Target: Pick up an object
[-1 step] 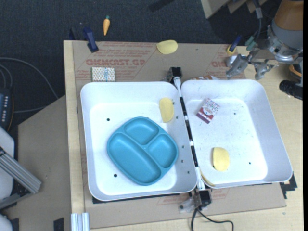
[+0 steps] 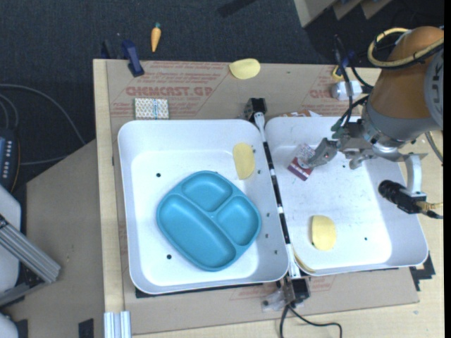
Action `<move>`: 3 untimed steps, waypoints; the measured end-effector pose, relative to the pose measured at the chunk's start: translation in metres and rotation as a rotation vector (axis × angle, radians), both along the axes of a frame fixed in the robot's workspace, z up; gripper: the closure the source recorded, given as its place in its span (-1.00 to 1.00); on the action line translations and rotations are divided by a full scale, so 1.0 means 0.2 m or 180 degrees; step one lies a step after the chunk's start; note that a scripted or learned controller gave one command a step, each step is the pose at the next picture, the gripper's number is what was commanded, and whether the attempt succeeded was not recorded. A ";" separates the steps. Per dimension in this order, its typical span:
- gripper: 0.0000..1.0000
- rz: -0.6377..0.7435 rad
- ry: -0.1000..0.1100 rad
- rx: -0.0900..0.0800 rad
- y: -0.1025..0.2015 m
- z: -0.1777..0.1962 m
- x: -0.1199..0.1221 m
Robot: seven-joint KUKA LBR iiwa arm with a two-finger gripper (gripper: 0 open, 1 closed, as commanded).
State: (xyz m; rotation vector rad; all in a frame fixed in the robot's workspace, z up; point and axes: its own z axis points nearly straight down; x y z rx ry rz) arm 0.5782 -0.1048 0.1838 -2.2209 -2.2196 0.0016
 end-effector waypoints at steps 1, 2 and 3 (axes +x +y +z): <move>-1.00 -0.0003 -0.0001 0.0000 0.01 -0.13 -0.37; -1.00 -0.0001 0.0000 0.0001 0.00 -0.39 -0.50; -1.00 0.0000 0.0003 0.0004 0.07 -0.50 -0.50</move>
